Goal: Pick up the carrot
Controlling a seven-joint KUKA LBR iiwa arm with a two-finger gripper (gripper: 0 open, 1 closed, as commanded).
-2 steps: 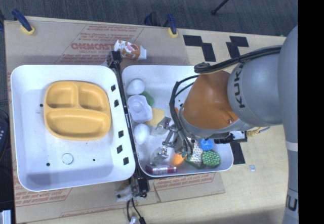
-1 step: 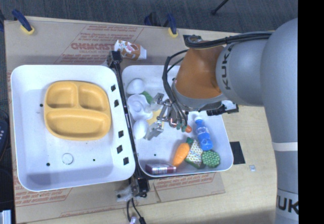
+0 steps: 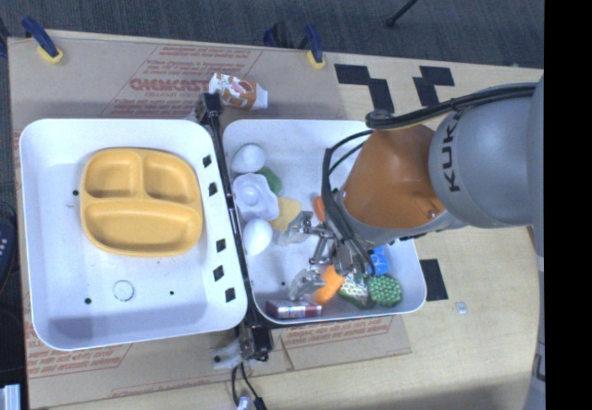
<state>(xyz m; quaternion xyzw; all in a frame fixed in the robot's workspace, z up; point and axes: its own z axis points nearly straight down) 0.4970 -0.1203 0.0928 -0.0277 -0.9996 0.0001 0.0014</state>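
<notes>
Orange carrot (image 3: 328, 284) lies low in the right bin (image 3: 305, 135), among clutter near its front wall. My gripper (image 3: 316, 262) hangs directly over it; one metal finger sits left of the carrot and the other above it, so I read the fingers as spread, not closed on anything. Just right of the carrot sit a green knobbly toy (image 3: 385, 289) and a blue piece (image 3: 378, 262). A dark tube (image 3: 294, 310) lies below. The left bin (image 3: 42, 214) holds a yellow divided tray (image 3: 141, 200).
</notes>
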